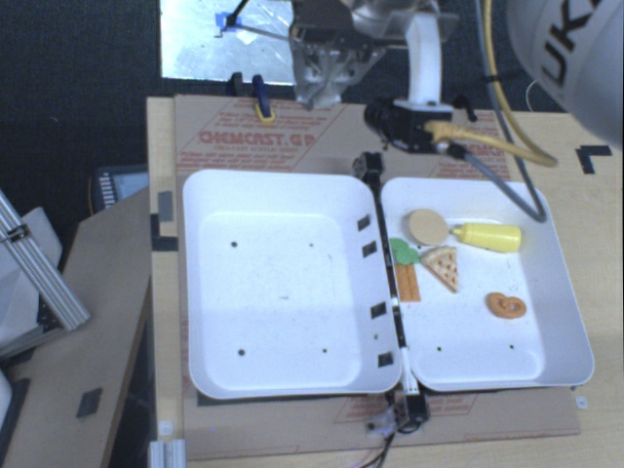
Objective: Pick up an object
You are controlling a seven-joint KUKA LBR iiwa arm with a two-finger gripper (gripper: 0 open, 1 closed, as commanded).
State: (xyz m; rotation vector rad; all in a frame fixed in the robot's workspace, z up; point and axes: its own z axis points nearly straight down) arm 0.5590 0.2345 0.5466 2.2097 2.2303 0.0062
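The grey metal hand [317, 91] of the arm is hanging above the far edge of the surface [292, 139], beyond the two bins, over a brown cardboard sheet printed with red lettering. Whether its tips are spread or closed cannot be told, since they are blurring into one pale grey mass. Nothing is showing between them.

The shallow white plastic bin on the left [283, 281] is sitting beside the shallow white plastic bin on the right [546, 349]; the two are touching along a central seam marked by small dark clips.

All the candidate objects are lying in the right bin, in its upper half. A round tan disc [426, 227] is resting near the far rim. A yellow bottle-shaped toy [487, 236] is lying on its side just to the right of the disc, its narrow end pointing toward it. A small green leaf-shaped piece [402, 253] is lying against the central seam, below the disc. An orange-brown rectangular strip [409, 283] is lying just below the green piece, along the seam. A triangular toy pizza slice [442, 267] is lying beside the strip. An orange pretzel-shaped piece [506, 306] is lying apart from the rest, toward the bin's middle right.
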